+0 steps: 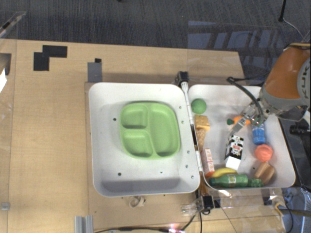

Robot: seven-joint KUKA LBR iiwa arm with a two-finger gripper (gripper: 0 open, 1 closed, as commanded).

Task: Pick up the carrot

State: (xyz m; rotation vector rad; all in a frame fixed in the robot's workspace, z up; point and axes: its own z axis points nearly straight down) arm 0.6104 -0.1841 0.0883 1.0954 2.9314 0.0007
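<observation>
Carrot [236, 120] not lifted yet; my gripper [245, 119] right at it in right bin [221, 93], grip state unclear.

Both white bins [97, 130] look like smooth, matt moulded plastic, as does the green divided plate [148, 130]. The bench [43, 144] looks like pale, matt wood. The green bottle [235, 181] by the right bin's near edge shows a glossy sheen
</observation>
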